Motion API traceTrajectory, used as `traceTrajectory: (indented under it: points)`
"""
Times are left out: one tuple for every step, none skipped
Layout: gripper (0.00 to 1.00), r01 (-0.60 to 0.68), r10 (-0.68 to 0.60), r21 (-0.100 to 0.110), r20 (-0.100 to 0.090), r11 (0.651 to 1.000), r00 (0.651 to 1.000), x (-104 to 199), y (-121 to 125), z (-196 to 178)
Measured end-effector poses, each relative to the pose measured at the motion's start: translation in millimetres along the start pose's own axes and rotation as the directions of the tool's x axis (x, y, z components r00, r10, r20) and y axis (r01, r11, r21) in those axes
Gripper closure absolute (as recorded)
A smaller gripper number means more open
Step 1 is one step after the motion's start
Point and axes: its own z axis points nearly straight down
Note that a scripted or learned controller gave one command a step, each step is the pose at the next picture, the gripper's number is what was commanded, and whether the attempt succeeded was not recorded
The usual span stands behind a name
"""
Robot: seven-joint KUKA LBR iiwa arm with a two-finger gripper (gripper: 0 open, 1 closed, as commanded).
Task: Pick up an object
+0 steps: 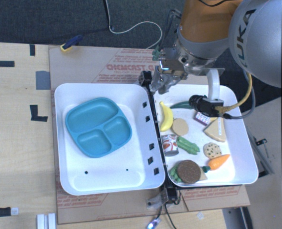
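The end effector [161, 82] hangs just above the banana [166, 117], at the far edge of the right bin [241, 142]; its grip state cannot be told.

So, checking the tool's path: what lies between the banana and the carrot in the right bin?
In the camera view, between the banana and the carrot lie a tan round cookie and a green pea pod.
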Motion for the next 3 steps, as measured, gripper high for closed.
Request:
traceTrajectory:
  points:
    - [1.00,0.002,-0.002,0.002,0.000,1.000,1.000,1,0,-9]
    - [1.00,0.003,-0.003,0.003,0.000,1.000,1.000,1,0,-19]
    - [1.00,0.004,-0.004,0.004,0.000,1.000,1.000,2,0,-28]
